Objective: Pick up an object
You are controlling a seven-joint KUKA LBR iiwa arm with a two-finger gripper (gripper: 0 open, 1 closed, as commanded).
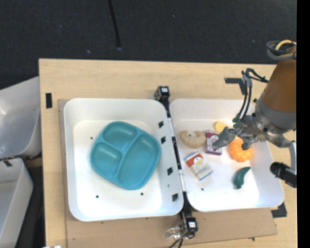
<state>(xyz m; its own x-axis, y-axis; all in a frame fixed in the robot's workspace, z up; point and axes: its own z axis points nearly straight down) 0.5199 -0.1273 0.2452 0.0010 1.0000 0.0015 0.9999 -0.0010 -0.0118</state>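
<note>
Hovering low in the right bin (258,187), the pincer (236,137) sits among the clutter; arm (279,94) enters from the right edge with its orange band above the wrist; whether the pincer is open, closed or gripping anything I cannot tell, the tip being a dark blur against the objects.

Relative to the pincer: orange fruit (239,152) just below and touching or nearly so; small yellow piece (220,125) just up-left; dark red packet (213,141) just left; tan lump (191,138) further left; white carton (199,166) down-left, apart; green piece (241,177) below, beyond the fruit. Blue tray (125,154) lies well left, in the left bin (72,154).

Judgement: step in hand looks like the descent onto a target, likeliest the fruit or the packet; nothing is seen lifted yet.

To do it well: centre over one item only, not the seam between fruit and packet; come straight down; the fruit is round and may roll out sideways, so straddle its widest part; the packet lies flat, so a grip there needs an edge; lift slowly and check that something rises.
</note>
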